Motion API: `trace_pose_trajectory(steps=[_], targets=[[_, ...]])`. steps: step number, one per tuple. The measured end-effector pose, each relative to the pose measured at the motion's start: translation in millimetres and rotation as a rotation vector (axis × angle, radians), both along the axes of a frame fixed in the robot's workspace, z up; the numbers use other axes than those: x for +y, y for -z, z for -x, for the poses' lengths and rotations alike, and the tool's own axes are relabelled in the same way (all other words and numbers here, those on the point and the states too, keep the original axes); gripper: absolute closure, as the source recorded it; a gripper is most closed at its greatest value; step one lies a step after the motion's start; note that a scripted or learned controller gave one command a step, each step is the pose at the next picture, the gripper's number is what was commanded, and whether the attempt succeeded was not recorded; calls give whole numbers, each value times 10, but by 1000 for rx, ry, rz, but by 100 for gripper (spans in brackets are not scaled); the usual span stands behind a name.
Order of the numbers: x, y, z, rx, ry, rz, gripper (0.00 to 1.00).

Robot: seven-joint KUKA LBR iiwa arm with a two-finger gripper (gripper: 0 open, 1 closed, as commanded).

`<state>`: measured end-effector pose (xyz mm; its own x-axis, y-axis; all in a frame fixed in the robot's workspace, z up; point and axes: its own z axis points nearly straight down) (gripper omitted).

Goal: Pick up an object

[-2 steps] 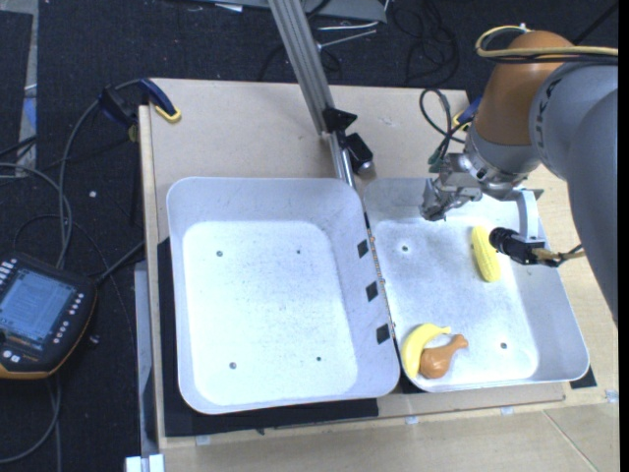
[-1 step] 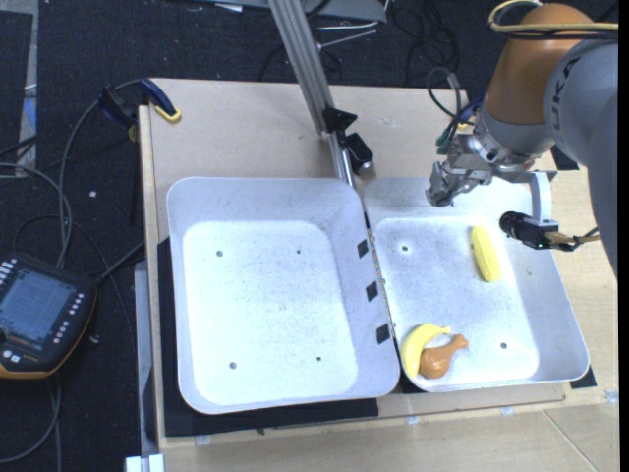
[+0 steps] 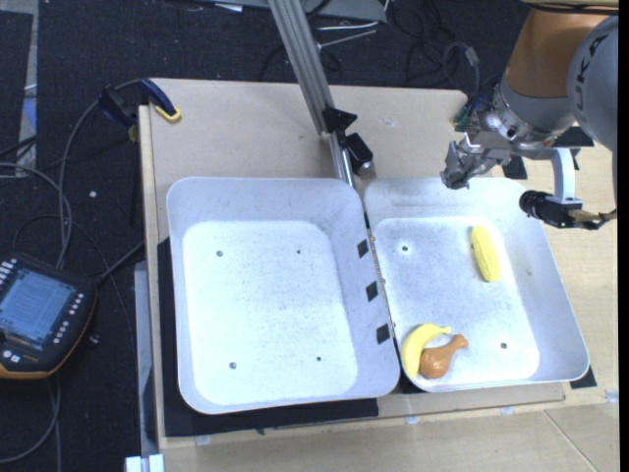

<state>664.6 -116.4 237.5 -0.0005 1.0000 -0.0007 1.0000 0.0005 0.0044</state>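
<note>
1. Gripper [image 3: 460,173] of the grey arm with the orange band [image 3: 555,42] hangs over the far rim of the right-hand shallow white plastic bin [image 3: 555,313], at about twelve o'clock of that bin in the camera view. Whether its fingers are apart or together cannot be told from this angle, and nothing is seen between them.

2. Candidates for the pick lie in the right-hand bin. A yellow corn-cob-shaped toy [image 3: 486,253] rests at roughly two o'clock from the bin's centre, lengthwise toward the viewer and near the gripper. A curved yellow banana toy [image 3: 421,341] sits at about seven o'clock, touching a brown drumstick-shaped toy [image 3: 439,356] just beside it, both close to the near rim.

3. Left-hand shallow white bin [image 3: 187,205] holds no object, showing a speckled floor. A slanted metal rail [image 3: 307,57] runs down toward the seam between the two bins, and a handheld control pendant [image 3: 34,313] lies off the bench at nine o'clock.

4. Judged from this, the task stands at its approach step: nothing has been lifted. The next move appears to call for travelling toward five o'clock over the corn toy, squaring the jaws across its narrow width, then descending. The banana and drumstick, touching, look the harder choice.
</note>
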Motion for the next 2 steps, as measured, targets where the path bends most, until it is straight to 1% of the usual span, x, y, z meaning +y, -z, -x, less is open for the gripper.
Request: trace_pose_trajectory(steps=[1, 2], targets=[[0, -489, -6, 0, 0, 0, 100], [466, -319, 30, 5, -3, -1, 100]])
